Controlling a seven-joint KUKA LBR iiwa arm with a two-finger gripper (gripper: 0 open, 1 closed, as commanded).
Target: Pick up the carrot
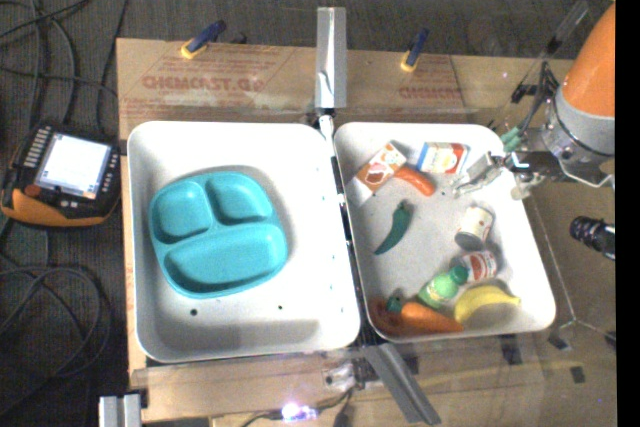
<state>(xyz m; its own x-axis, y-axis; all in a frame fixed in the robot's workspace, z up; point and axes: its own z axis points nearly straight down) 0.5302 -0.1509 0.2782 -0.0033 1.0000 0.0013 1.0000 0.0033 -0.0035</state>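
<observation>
One target: carrot [422,316], lower middle of frame, touching banana [487,302].
Gripper [484,171]: right side, grip state impossible to tell.
Risk: banana and bottle [441,288] crowd it; fingers may slip.

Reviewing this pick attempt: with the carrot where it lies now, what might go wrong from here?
1. The carrot lies against the right bin's near wall, beside the banana and a green bottle; fingers may catch those neighbours or the wall.
2. The gripper sits at the bin's far side, near a similar orange item, which it might take by mistake.
3. Travelling across, it could knock the small can.
</observation>
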